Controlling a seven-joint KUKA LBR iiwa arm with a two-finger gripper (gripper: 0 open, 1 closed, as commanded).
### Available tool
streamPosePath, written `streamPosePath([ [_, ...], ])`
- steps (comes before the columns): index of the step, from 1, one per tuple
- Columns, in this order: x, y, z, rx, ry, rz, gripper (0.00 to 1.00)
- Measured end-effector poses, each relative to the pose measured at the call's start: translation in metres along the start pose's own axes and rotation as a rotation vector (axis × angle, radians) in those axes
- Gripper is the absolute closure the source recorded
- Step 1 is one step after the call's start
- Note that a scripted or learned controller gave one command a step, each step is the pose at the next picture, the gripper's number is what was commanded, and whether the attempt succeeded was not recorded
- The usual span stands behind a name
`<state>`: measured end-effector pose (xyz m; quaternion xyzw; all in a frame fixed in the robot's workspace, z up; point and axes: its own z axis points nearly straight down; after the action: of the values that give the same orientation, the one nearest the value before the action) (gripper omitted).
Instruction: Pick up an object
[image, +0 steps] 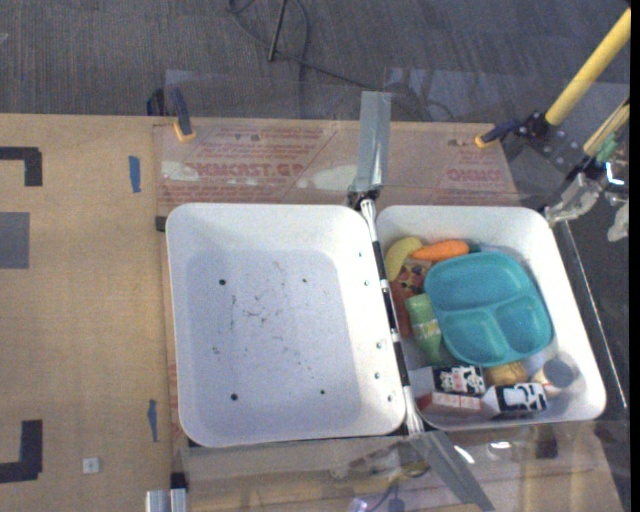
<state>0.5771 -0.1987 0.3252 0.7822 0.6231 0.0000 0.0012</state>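
Note:
The right bin (575, 300) holds a pile of toys. A teal divided plate (490, 308) lies on top in the middle. Behind it at the bin's far left are a yellow banana (400, 255) and an orange carrot (441, 250). A green block (425, 328) pokes out from under the plate's left edge. Along the near wall lie a cow-patterned carton (459, 381) and a black-and-white bottle (520, 397) on its side. Part of a grey round piece (561, 372) peeks out beside the plate's near right corner.
The left bin (190, 300) has dark specks on its white floor. A grey strip (373, 140) runs back from the seam between the bins. A yellow pole (590, 65) and clamps (580, 185) stand beyond the right bin's far right corner.

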Motion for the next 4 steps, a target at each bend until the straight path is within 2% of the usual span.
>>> streamPosePath([
  [1, -0.021, -0.036, 0.186, 0.005, 0.001, 0.249, 0.00],
  [2, 0.016, 0.038, 0.032, 0.001, 0.000, 0.284, 0.00],
  [3, 0.011, -0.048, 0.186, 0.003, 0.001, 0.156, 0.00],
  [4, 0.068, 0.053, -0.039, 0.002, 0.000, 0.305, 0.00],
])
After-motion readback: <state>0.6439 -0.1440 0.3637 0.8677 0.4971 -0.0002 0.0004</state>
